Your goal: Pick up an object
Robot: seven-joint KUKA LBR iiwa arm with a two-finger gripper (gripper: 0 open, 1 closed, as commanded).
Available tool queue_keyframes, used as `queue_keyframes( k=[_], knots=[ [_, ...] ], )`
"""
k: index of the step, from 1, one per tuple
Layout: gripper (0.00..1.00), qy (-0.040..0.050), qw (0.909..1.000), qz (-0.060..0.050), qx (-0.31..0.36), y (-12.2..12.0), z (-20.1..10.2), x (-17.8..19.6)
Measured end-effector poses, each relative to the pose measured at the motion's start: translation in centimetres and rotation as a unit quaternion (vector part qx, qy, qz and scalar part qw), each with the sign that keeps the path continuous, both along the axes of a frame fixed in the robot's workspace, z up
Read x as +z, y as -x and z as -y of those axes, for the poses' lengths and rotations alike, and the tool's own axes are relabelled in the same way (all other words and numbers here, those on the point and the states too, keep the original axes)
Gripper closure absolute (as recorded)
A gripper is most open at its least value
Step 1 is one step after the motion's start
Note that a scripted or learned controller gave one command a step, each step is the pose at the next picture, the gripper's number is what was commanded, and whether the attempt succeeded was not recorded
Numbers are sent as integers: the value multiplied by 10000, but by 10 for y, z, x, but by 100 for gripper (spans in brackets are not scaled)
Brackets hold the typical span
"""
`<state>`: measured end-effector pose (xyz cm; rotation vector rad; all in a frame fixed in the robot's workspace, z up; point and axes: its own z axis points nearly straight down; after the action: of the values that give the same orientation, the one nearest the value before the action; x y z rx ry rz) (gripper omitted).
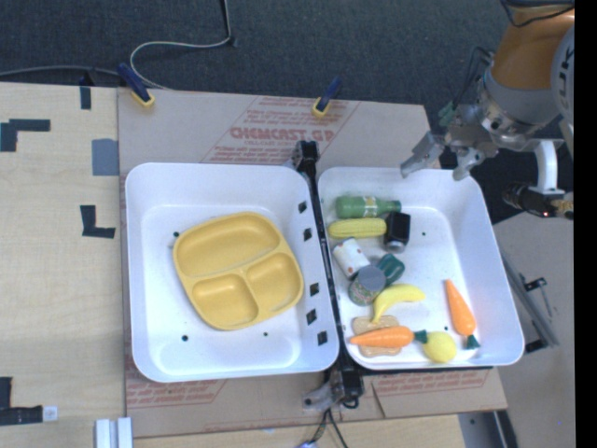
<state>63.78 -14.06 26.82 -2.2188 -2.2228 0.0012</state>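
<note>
Right bin [485, 250]: left half crowded with green bottle [367, 206], corn [356, 228], black can [397, 230], banana [398, 299] and carrots [381, 338] lying close together, open floor remaining at centre right; left bin [149, 250] largely occupied by yellow tray [238, 269].

The cardboard sheet [270, 133] under the bins carried red print reading "CHEMCAST GP", seen upside down near its far edge; the smaller red lines beneath it were too small to read.

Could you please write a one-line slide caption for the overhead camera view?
Open gripper above the right bin's far edge, toy food inside; yellow divided tray in the left bin.
</note>
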Motion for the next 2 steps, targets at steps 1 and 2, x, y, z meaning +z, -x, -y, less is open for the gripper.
queue_keyframes(
  k=[1, 2],
  knots=[
    [0, -2, 10000, -13, -4, 12, 7, -114],
    [0, 3, 10000, 61, -2, 11, 9, -167]
  ],
)
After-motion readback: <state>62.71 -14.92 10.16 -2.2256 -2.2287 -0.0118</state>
